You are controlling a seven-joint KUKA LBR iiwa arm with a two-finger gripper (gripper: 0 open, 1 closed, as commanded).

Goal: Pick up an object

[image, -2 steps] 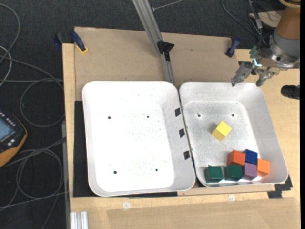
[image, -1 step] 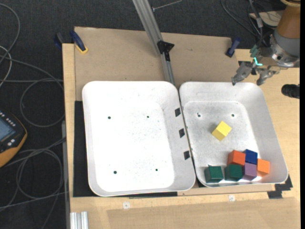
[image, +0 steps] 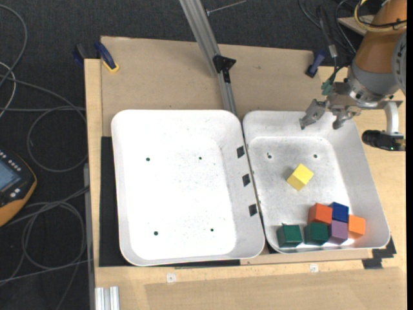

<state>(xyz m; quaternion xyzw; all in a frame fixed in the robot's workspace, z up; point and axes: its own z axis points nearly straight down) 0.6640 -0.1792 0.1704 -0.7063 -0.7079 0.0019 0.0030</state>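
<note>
Reaching in from the right edge of the view, the grey arm with its orange band [image: 376, 53] angles down and to the left, wrist tilted toward the far rim of the right-hand shallow white bin [image: 361, 166]. The two-finger gripper [image: 324, 117] hangs over that far rim, fingers spread wide apart and pointing down, with nothing between them.

Taking the right-hand bin as our landmark: a yellow cube [image: 300, 177] sits alone near its middle, well apart from the gripper and nearer the camera. Down in the bin's near right corner, a cluster is packed tight — an orange-red block [image: 319, 213], a blue cube [image: 339, 211], a smaller orange cube [image: 356, 225], a purple cube [image: 339, 230], and two dark green cubes [image: 290, 235] along the near wall, the second green one [image: 316, 232] touching the purple.

Left of that bin, just beside it, lies the other white bin [image: 129, 173].
</note>
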